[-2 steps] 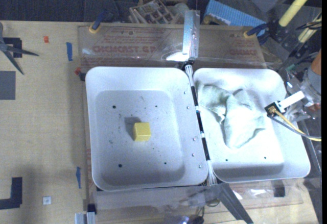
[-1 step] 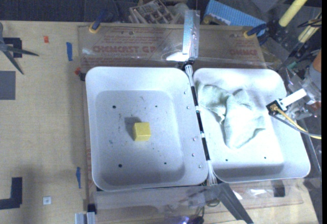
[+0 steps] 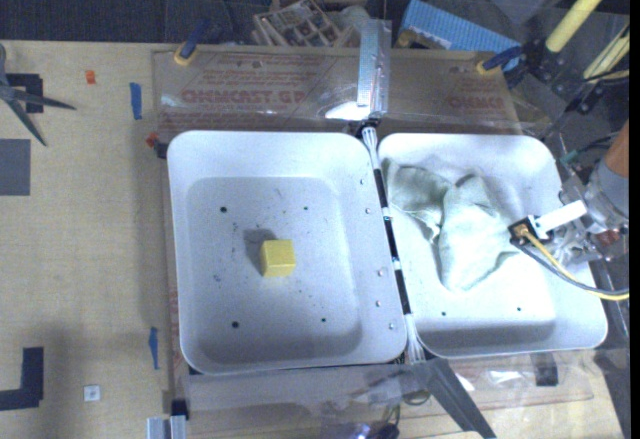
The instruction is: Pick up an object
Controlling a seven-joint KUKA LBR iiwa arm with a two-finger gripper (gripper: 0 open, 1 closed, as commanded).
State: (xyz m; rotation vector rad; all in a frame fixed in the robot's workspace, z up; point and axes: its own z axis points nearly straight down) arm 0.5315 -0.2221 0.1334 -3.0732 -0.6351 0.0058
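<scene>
Gripper (image 3: pixel 596 235) hangs over the right rim of the right bin (image 3: pixel 500 319); how far open it is I cannot tell (it is blurred there). Just to its left a crumpled pale cloth (image 3: pixel 462 225) lies in that bin. Well apart, a yellow block (image 3: pixel 279 257) rests in the left bin (image 3: pixel 205 172).

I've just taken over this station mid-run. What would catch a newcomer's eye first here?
The small yellow block near the middle of the left bin stands out most against the white. A crumpled pale cloth is heaped across the upper middle of the right bin. The gripper sits at that bin's right edge, close beside the cloth.
</scene>
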